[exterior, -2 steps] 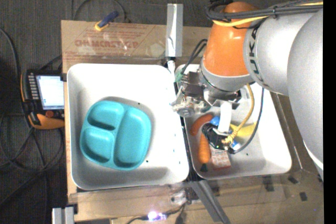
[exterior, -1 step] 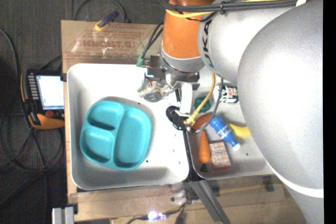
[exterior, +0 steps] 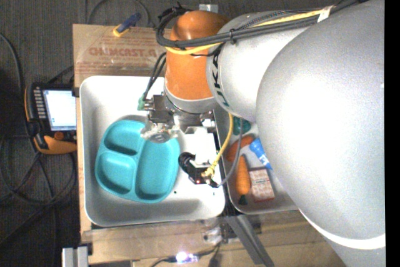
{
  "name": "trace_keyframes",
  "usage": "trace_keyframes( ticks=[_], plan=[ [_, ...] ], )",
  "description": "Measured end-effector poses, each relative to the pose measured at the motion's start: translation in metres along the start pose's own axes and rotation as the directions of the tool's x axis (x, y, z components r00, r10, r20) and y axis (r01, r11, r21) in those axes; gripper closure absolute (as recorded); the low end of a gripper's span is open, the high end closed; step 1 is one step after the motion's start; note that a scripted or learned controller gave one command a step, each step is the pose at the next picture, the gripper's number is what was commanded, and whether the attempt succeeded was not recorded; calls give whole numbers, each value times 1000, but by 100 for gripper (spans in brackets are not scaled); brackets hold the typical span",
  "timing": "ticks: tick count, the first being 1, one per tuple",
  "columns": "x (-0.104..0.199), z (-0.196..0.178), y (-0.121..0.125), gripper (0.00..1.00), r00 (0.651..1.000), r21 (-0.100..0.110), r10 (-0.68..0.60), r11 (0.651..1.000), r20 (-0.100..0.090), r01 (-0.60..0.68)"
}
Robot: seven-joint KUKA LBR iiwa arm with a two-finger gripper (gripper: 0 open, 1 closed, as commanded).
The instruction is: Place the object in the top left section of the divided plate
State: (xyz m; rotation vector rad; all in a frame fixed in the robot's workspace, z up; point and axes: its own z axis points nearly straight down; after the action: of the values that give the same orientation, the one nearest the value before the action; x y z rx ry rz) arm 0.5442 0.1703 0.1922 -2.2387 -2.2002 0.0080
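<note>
The divided plate (exterior: 134, 162), teal with three sections, lies in the left white bin (exterior: 94, 97); my gripper (exterior: 157, 128) stands over its upper right rim, at the edge of the large section. Whether my jaws are spread or pinching anything, I cannot tell: the wrist hardware hides them, and a pale, glassy glint beneath them is too unclear to name as the object. Judgement: the step in hand is carrying to the top left section, which lies to the left of my jaws, just across the ridge. To do it well I should travel left above the rim, centre over that section, descend close to its floor and release only then. Right of my jaws, in the second bin (exterior: 234, 200), lie a carrot (exterior: 242, 175) and a small carton (exterior: 260, 183), well clear.
</note>
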Motion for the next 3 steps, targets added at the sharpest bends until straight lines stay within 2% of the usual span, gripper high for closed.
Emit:
trace_keyframes(
  ticks=[1,2,3],
  plan=[
    [59,38,-64,100,999,2,-32,999,1,32],
    [52,55,-62,100,994,2,-106,994,2,106],
    [2,-28,-61,100,972,-2,-236,972,1,236]
  ],
)
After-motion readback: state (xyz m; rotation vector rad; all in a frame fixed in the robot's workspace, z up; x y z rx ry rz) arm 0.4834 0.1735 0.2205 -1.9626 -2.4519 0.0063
